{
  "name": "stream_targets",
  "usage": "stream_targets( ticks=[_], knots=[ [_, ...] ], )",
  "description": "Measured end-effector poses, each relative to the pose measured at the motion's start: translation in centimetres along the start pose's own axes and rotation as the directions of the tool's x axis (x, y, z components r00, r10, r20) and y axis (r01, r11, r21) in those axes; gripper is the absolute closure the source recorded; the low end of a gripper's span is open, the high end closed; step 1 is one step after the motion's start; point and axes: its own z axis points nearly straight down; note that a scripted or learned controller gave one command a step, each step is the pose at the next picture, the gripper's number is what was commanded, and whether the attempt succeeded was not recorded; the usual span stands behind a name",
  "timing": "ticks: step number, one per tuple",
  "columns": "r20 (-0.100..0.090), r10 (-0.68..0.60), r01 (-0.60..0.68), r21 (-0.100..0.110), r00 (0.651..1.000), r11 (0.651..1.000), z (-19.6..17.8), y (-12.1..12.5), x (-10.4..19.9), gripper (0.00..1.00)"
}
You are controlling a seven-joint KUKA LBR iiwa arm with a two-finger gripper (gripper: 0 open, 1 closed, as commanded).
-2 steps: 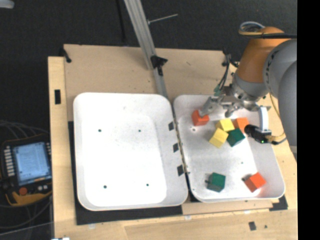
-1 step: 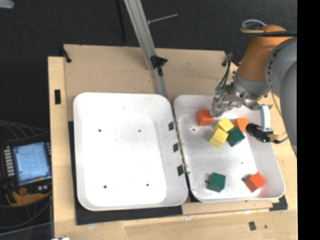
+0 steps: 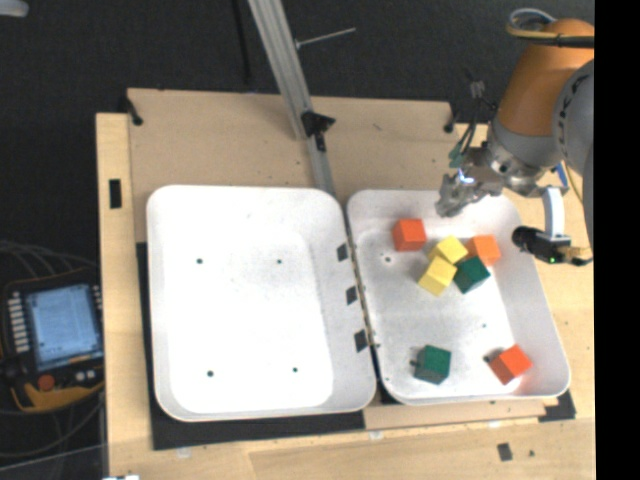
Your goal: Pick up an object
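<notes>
Over the right bin's (image 3: 530,298) far edge hangs the grey-and-orange arm (image 3: 530,88); whether its gripper (image 3: 458,196) is open, I cannot tell. Below lie orange (image 3: 408,234), yellow (image 3: 443,264) and green blocks (image 3: 472,274), clustered, untouched.

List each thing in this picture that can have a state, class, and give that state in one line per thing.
gripper: above the right bin's far edge, nothing seen between its fingers
right bin: holds seven blocks
left bin: no blocks in it
two yellow blocks: touching each other
green block: tilted, against the yellow ones
green block near the front: alone
handheld screen: lit
</notes>
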Motion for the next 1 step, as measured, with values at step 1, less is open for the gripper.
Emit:
stream_targets(
  ticks=[1],
  knots=[
    [-0.001,-0.002,0.002,0.002,1.000,1.000,-2.35,0.12,-0.11,1.00]
  ],
)
